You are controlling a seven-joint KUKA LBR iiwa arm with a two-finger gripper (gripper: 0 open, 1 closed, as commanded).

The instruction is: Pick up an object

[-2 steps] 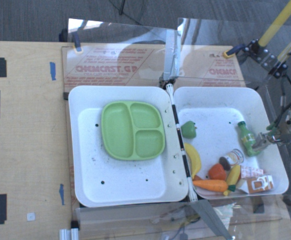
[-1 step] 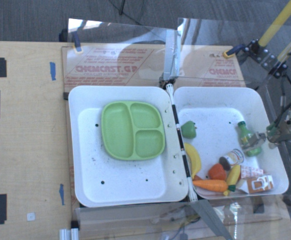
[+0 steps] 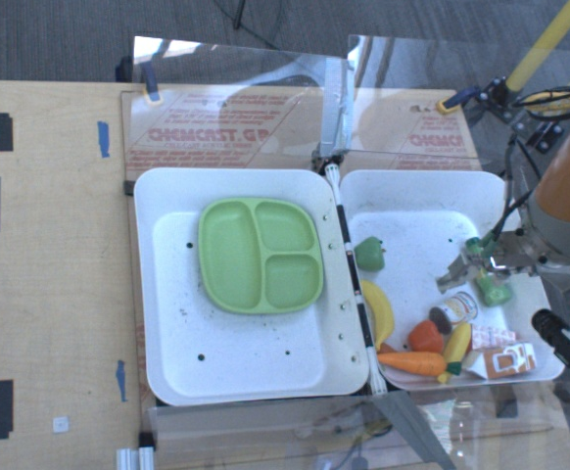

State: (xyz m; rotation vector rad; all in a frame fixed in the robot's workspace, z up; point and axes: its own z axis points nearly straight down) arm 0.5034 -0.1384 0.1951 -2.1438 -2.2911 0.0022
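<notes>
One can (image 3: 454, 310), rigid and slick, is lying beneath the jaws (image 3: 458, 272); their opening is indiscernible; gripping across its sides looks best.

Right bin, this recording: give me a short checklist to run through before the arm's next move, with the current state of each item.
1. Objects available in the right bin: ok. Banana, carrot, green pepper, small can and orange carton lie there.
2. Gripper over the right bin: ok, it sits near the bin's right side above the can.
3. Object held in gripper: cannot tell; nothing is clearly seen between its parts.
4. Target isolated: not ok. Can, tomato, carrot and carton are crowded together at the front.
5. Left bin state: ok, the green divided plate lies flat in it.
</notes>
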